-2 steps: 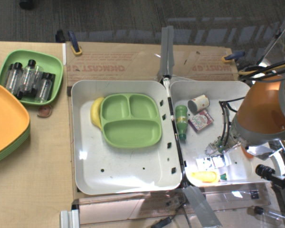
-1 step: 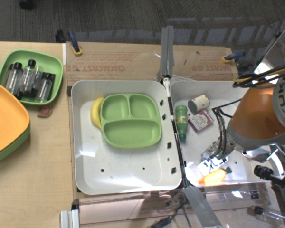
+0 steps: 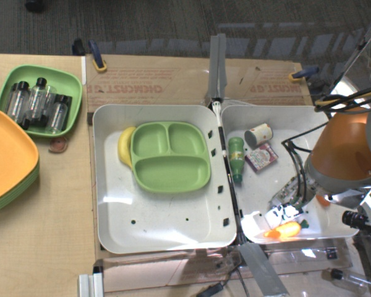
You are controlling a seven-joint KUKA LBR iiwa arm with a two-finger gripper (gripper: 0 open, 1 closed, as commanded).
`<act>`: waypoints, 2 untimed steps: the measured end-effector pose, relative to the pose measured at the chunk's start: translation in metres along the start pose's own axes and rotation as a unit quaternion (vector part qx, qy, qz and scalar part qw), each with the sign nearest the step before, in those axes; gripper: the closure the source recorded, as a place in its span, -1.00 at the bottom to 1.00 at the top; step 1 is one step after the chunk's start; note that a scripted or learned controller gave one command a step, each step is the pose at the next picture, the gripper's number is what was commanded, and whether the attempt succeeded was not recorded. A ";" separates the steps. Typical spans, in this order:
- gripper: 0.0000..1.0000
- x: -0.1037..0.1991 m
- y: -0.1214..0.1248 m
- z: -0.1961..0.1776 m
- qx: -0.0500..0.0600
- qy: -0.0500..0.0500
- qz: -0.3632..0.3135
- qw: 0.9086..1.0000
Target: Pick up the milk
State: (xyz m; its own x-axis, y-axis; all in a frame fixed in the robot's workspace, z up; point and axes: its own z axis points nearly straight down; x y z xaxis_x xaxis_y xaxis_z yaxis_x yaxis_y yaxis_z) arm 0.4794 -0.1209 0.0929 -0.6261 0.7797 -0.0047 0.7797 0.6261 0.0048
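Nearest you, in the near corner of the right bin (image 3: pixel 278 177), lies an orange item (image 3: pixel 283 230), and touching it on the far side is the milk (image 3: pixel 283 215), a small white pack with blue print. It appears to lie on its side, close against the bin's near wall.

The gripper (image 3: pixel 289 193) hangs just beyond the milk, on the end of the arm (image 3: pixel 343 150), which reaches in from the right. You cannot tell whether the gripper is open or closed: it is blurred and dark cables cross it. Nothing confirms a hold on the milk.

Handling, as a judgement: expect a light pack with smooth, possibly slippery faces, and walls that give if squeezed hard. Take it across its narrower faces at mid-length, with moderate force. The orange item and the bin wall crowd one side, so a clean approach is likely from above on the far side.

Hard to make out: the pack's exact outline and which way it lies, since glare and the blue print break up its edges. The contact between gripper and pack is not readable.

Elsewhere in the right bin, well apart from the milk, are a green bottle (image 3: pixel 235 158), a pink packet (image 3: pixel 261 158) and a beige cup (image 3: pixel 258 133). The left bin (image 3: pixel 161 221) holds a green plate (image 3: pixel 170 156).
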 end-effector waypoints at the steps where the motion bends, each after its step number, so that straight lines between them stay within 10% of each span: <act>1: 1.00 -0.008 0.037 0.002 0.002 0.002 -0.097 0.995; 2: 1.00 0.019 0.080 -0.099 0.001 0.001 -0.231 0.973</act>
State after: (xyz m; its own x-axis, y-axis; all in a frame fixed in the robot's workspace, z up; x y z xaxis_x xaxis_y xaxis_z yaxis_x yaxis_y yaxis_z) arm 0.5289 -0.0564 0.1918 -0.9100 0.4147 -0.0034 0.4147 0.9100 0.0014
